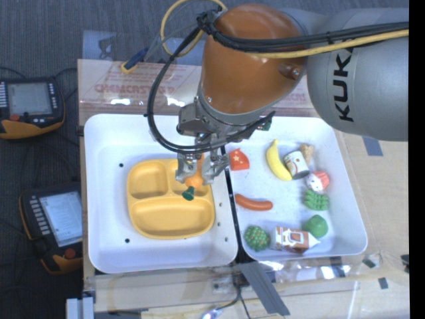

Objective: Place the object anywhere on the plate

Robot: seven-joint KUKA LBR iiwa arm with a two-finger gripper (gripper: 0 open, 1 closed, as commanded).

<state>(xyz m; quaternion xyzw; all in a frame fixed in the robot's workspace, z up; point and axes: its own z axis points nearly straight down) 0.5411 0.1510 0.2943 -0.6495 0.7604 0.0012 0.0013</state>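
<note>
A yellow divided plate (pixel 159 211) lies in the left bin (pixel 106 178). My gripper (pixel 196 173) hangs over the plate's right side, at the edge of its upper right compartment. Between its fingers (pixel 182 170) sits a small orange toy with a green stem, like a carrot (pixel 192 185). The green tip pokes out below the fingers, just above the plate's inner ridge. The arm's orange band and grey wrist hide the bin's back right corner.
The right bin (pixel 345 244) holds several toy foods: a red piece (pixel 238 159), a banana (pixel 277 159), a can (pixel 295 164), a sausage (pixel 253 204), broccoli (pixel 255 237), a carton (pixel 291 239), a green pepper (pixel 317 226). Tablets lie left of the bench.
</note>
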